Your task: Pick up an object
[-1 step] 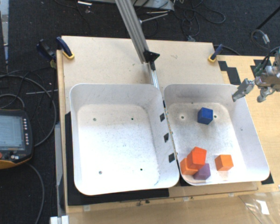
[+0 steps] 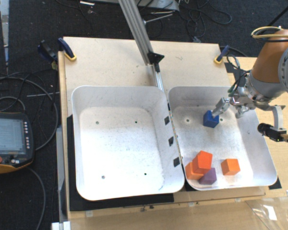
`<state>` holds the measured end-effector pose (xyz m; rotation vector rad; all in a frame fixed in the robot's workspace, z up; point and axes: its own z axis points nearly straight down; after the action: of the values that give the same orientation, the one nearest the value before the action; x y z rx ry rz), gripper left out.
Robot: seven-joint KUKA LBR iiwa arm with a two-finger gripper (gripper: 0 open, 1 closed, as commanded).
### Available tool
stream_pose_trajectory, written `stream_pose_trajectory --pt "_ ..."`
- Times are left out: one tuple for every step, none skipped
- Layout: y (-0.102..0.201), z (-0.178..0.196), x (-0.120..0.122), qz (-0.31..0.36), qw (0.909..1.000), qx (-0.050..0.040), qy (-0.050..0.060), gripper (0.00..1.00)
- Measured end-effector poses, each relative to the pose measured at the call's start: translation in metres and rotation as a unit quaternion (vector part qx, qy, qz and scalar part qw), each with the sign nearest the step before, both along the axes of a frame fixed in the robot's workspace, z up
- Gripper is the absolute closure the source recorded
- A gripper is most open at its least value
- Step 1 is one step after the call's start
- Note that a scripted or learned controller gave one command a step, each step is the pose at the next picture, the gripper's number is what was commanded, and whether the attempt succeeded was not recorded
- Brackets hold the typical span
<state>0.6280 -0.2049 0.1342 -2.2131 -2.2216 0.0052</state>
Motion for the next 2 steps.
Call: stream_pose_trajectory --pt "0.0331 -0.0268 0.0061 -0.002 1.0000 -0.0008 -0.004 0.00" --pt "0.0333 -0.0173 0.0064 -0.002 1.0000 -0.0015 -0.005 1.00"
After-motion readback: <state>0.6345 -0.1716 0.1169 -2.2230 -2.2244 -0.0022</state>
